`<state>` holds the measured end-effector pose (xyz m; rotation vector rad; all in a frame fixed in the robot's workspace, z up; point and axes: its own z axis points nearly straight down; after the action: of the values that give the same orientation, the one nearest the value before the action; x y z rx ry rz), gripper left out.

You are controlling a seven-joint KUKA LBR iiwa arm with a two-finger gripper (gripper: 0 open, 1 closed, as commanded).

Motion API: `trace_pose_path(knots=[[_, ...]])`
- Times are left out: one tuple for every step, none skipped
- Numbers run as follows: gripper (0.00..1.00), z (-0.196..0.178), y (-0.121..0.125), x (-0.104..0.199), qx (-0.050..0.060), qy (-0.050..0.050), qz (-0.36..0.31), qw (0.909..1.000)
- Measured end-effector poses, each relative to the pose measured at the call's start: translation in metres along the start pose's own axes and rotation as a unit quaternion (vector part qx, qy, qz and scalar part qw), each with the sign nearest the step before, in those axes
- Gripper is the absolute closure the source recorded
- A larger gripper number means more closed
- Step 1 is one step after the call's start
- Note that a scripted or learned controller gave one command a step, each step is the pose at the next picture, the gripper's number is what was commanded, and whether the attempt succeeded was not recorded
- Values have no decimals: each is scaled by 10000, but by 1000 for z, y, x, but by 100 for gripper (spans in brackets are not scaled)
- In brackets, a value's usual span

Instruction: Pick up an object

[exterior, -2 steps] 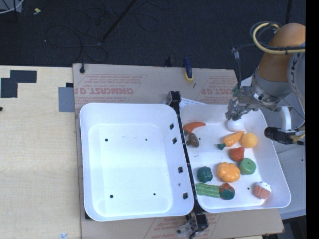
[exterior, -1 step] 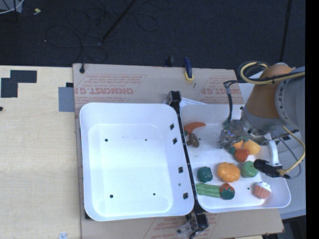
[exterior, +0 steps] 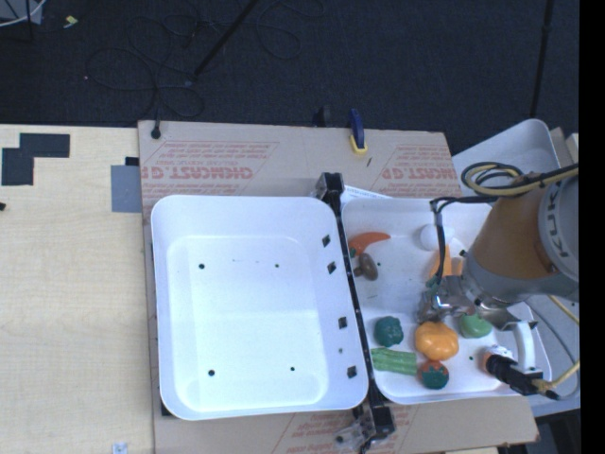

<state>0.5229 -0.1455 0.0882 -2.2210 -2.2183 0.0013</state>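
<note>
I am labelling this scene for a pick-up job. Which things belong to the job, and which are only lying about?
Belong to the job:
- claw
- right bin
- orange ball
- dark green lump
- green stick
- orange-red curved piece
- light green piece

Lying about:
- left bin
- cardboard sheet
- blue clamp
</note>
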Motion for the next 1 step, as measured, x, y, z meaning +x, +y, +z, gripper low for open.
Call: trace_pose_path(knots=[[100,-64,12,-22,-29,-16,1,10000]])
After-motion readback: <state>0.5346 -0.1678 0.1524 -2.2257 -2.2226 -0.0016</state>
